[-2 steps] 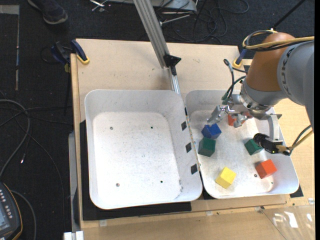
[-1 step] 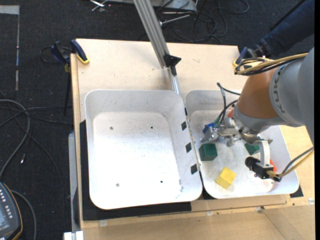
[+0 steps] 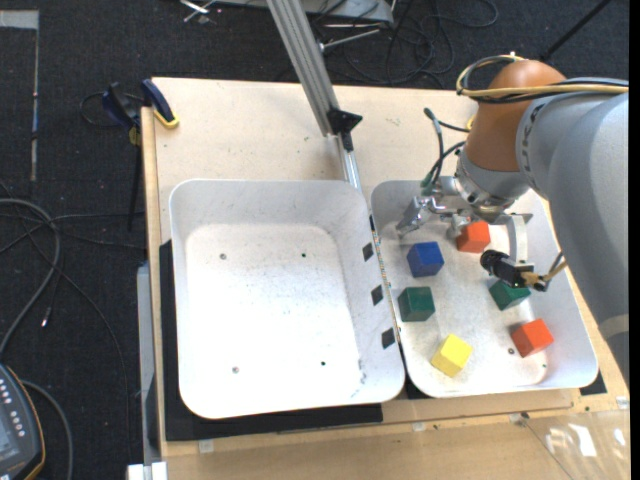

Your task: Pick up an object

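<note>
Just above the blue cube (image 3: 425,259) in the right bin (image 3: 570,368), the end effector (image 3: 432,208) hangs; its grip state I cannot tell. Best descend straight, centred over that cube, clear of the orange cube (image 3: 473,236).

Arm (image 3: 580,148) cut off by right edge — upper part out of frame. Gripper (image 3: 455,208) mostly hidden under wrist; finger state impossible to tell. Orange cube (image 3: 473,236) partly covered by gripper hardware. Dark green block (image 3: 508,293) partly hidden behind black part with yellow tip (image 3: 510,268). Right bin (image 3: 570,368) far rim hidden beneath arm. Grey device (image 3: 15,433) at bottom left clipped by frame edge. Metal pole (image 3: 305,53) runs out at top — upper end unseen.
</note>
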